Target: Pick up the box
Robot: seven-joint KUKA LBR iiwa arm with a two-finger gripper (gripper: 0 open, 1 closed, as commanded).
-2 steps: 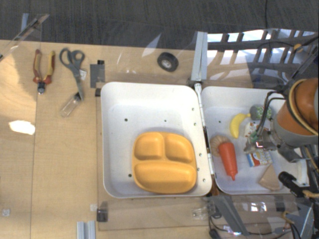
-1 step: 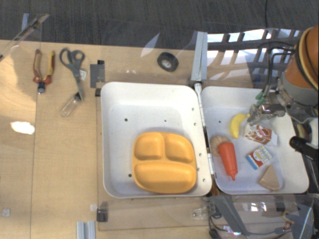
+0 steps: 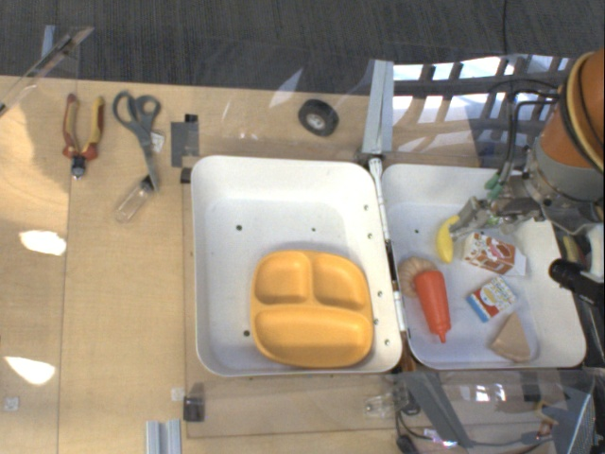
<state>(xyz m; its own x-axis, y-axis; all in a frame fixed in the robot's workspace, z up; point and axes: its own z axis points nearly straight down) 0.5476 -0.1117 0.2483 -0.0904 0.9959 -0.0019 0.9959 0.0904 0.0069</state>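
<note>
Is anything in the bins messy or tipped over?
Nothing looks spilled or broken. The right bin holds scattered toy food: a banana, a ketchup bottle lying flat, and two small boxes at odd angles.

We see smooth white plastic bins (image 3: 284,183), a matt yellow plastic tray (image 3: 310,307), a printed cardboard box (image 3: 492,298) and a pale wood-grain bench (image 3: 95,282).

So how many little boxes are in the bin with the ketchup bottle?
2. One box lies near the gripper, beside the banana. The other box lies nearer the front, right of the ketchup bottle. The arm may hide more.
</note>
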